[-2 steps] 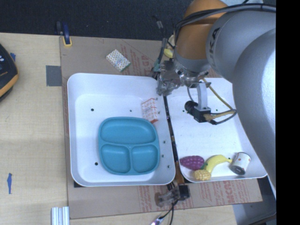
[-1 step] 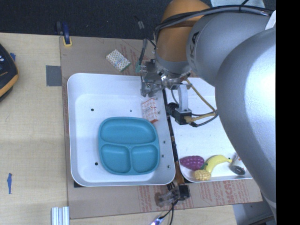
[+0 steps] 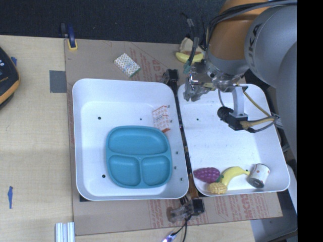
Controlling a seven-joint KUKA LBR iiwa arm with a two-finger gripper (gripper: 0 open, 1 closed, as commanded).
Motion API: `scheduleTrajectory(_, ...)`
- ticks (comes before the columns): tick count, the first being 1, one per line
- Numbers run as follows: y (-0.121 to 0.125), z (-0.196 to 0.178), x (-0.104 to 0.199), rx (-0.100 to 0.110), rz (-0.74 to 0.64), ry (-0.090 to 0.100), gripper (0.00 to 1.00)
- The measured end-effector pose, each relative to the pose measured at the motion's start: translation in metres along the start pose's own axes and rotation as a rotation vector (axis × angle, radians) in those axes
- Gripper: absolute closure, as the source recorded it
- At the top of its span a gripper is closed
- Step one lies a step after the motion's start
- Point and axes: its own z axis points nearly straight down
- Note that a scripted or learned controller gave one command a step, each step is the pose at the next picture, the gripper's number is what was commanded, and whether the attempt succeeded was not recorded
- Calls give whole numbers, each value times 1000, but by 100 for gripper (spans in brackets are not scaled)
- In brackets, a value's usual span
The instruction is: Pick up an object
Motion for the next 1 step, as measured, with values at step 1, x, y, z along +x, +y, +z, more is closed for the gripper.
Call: scheduleTrajectory(1,2,34,63,4,-4,1,100)
